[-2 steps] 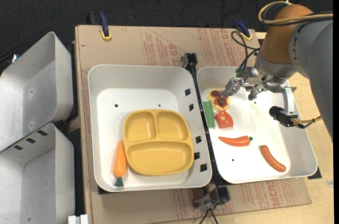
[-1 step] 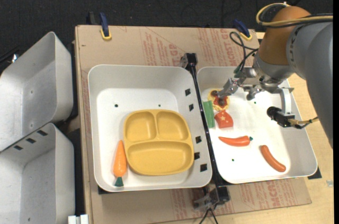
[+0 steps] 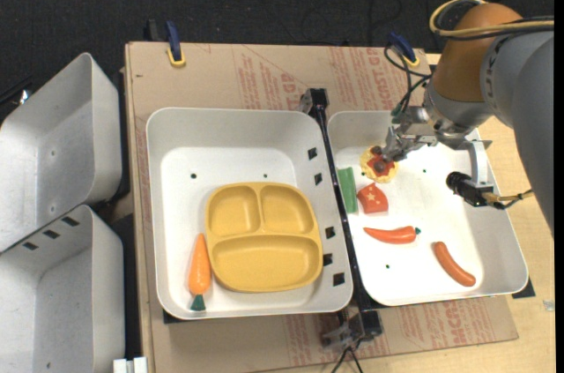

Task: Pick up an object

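A single fixed camera looks down from above at a slant, set back far enough to take in the whole desk [image 3: 264, 67], both white bins [image 3: 167, 151] and dark floor [image 3: 79, 1] beyond its far edge.

Robotics lab, plywood bench [image 3: 264, 67] with clamps [image 3: 175, 45], loose cables [image 3: 388, 1] on dark floor

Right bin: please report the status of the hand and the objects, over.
Hand low over yellow-red toy in right bin. Grasp unconfirmed. Strawberry, green block close beside target.
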Tool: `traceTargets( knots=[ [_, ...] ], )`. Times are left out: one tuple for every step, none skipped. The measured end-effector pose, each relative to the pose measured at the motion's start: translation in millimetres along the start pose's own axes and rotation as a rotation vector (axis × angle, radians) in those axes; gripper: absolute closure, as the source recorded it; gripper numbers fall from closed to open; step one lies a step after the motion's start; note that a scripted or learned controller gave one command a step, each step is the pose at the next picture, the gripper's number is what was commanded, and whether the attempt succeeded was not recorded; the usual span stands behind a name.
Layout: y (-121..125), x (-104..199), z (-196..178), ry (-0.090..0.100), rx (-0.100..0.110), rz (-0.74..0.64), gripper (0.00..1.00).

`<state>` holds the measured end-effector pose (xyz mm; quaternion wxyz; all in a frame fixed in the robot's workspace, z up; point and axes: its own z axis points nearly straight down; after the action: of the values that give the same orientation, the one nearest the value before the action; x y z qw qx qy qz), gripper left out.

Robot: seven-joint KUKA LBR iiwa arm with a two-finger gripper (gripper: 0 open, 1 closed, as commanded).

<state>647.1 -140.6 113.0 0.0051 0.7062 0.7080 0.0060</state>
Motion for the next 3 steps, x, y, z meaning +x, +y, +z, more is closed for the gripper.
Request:
traceTargets(
  knots=[
    [8, -5, -63, -0.004, 0.008, 0.0, 1.0],
    [0, -5, -120, -0.003, 0.009, 0.001, 1.0],
    [1, -5, -155, -0.003, 0.01, -0.001, 1.0]
  ],
)
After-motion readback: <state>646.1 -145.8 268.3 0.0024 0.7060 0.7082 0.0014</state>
